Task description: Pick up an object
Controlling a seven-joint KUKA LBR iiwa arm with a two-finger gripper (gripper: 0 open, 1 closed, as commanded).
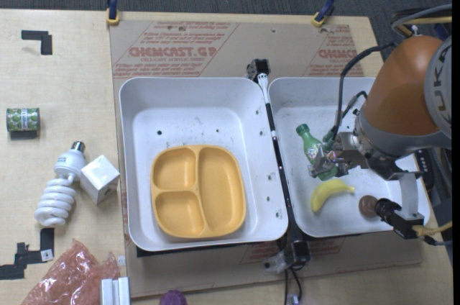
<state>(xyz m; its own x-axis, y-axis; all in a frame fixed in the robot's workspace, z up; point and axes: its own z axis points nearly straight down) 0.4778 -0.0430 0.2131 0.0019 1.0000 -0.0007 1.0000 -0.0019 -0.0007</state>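
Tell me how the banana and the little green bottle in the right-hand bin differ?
The banana is yellow and curved; the green bottle is straight, with a narrow neck and cap. The banana lies free on the bin floor below the gripper, while the bottle's lower end reaches right up to the gripper. The bottle lies farther up the bin than the banana. Both are small and lie in the right bin.

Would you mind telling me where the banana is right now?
The banana lies in the right bin, near its front edge, just below the green bottle and left of a brown round object.

Claw point(325, 165) beside green bottle point(309, 141), above banana point(330, 193).
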